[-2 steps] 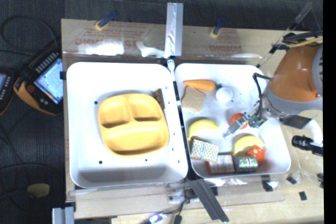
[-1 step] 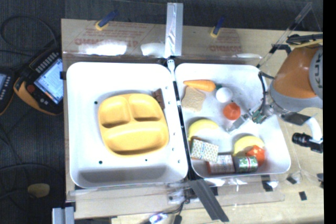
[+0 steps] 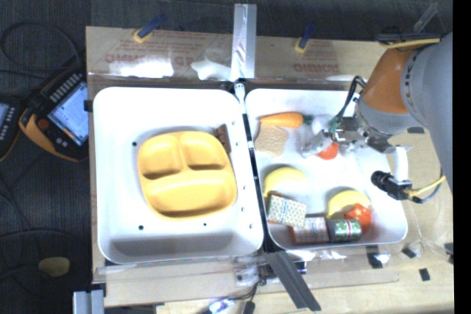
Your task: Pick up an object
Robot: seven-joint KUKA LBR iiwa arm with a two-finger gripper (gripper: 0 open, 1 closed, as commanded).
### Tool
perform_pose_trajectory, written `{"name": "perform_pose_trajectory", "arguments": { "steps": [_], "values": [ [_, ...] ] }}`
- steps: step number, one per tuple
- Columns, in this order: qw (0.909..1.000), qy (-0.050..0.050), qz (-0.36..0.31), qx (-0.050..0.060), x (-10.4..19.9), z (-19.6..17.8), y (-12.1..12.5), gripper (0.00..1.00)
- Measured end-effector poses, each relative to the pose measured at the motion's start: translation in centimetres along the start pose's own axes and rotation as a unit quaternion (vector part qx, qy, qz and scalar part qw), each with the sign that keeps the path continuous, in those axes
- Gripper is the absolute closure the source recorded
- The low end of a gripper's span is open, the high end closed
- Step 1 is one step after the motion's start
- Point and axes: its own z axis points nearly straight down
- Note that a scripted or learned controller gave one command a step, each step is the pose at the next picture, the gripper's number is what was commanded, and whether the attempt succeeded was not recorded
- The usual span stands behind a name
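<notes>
Nearest me, along the right bin's (image 3: 398,232) front edge, I see a can (image 3: 344,229) and a patterned packet (image 3: 286,211). Farther back my gripper (image 3: 329,140) sits just above a small red object (image 3: 328,151); I cannot tell its grip. An orange carrot (image 3: 280,119) lies by the far edge.

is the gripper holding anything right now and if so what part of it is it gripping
Cannot be told. The gripper sits low in the right bin, right at a small red object, but a hold on it isn't visible.
</notes>
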Motion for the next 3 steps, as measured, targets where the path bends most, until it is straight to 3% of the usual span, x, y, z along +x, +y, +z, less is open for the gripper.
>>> {"name": "perform_pose_trajectory", "arguments": {
  "steps": [1,2,3],
  "values": [
    [1.0,-0.001,-0.001,0.002,0.0,-0.8,-0.1,1.0],
    [0.9959,-0.001,0.09,0.007,3.3,-13.2,4.0,1.0],
    [0.996,-0.004,0.089,0.01,3.3,-13.9,3.9,1.0]
  ]
}}
